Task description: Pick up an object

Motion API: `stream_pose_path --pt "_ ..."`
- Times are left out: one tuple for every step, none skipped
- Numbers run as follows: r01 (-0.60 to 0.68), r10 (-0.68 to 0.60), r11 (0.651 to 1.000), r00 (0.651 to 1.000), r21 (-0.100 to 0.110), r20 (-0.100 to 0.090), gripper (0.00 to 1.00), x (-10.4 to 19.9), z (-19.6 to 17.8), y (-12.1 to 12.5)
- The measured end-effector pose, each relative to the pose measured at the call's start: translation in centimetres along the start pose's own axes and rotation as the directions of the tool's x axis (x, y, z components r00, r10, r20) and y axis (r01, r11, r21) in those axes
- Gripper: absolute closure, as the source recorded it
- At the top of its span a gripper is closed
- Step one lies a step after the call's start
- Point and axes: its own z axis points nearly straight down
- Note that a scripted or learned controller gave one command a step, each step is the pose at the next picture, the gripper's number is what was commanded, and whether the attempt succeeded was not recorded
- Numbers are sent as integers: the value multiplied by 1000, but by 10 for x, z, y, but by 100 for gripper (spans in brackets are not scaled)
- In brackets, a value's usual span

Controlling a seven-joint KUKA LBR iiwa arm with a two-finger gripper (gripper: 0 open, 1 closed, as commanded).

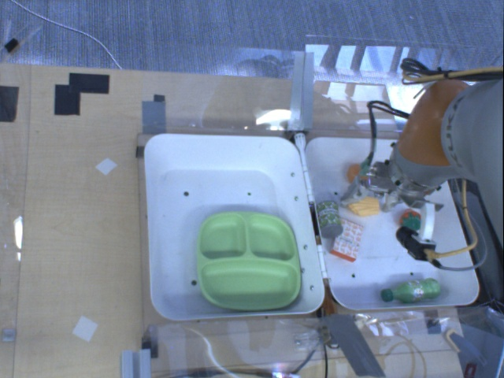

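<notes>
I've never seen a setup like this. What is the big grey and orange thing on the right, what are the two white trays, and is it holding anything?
You are looking down at a slant from one camera fixed above a workbench. The grey thing with the orange band is a robot arm reaching in from the right. At its end sits its tool, the part meant for grasping.

The two white trays are shallow bins. The left bin holds a green divided plate. The right bin holds small items: a yellow object just under the tool, a small dark can, a red and white packet and a green bottle lying on its side.

The job is to pick up an object. The tool hangs low over the yellow object, but whether it grips anything is too small to tell.
</notes>
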Motion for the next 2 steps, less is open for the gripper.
stream_pose_path --pt "2 -2 1000 1000 -5 0 100 1 -11 2" --pt "58 -58 998 998 2 -1 100 80 -122 -18"
